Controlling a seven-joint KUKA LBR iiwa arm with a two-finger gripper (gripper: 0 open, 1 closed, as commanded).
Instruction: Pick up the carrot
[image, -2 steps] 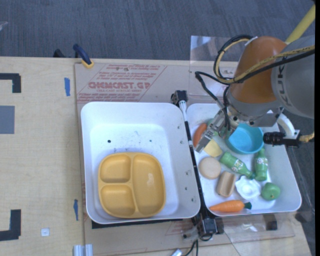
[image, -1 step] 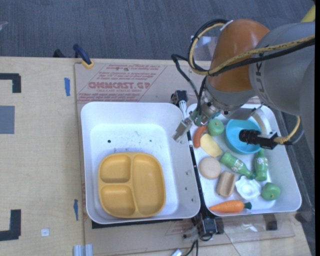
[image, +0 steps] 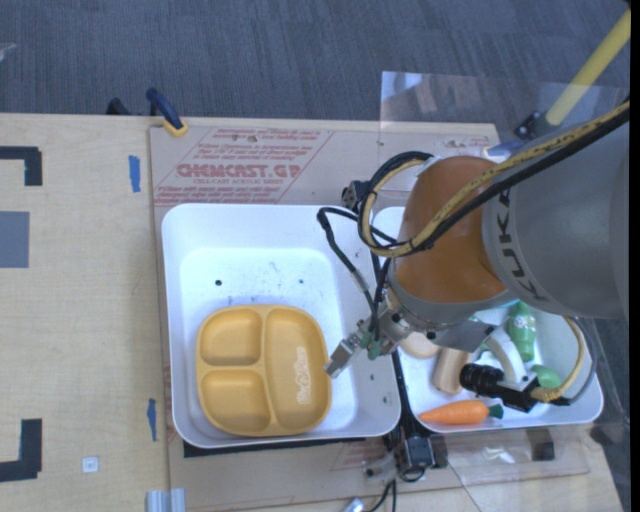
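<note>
Still the approach step, in my judgement: gripper (image: 343, 358) hangs over the left bin (image: 180, 300), beside the yellow plate (image: 262, 370) (released or clenched, cannot tell). Carrot (image: 458, 413) lies well to its right in the right bin (image: 596, 402). Its long axis runs across the view, tip toward the gripper, green end away. Next move needs crossing over and squaring to that axis.

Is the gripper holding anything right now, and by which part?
Nothing is held: the gripper hangs beside the yellow divided plate, and the carrot lies apart in the other bin.

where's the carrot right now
The small orange toy carrot lies in the shallow white bin on the camera view's right, along its near edge, just below a cream-coloured block.
</note>
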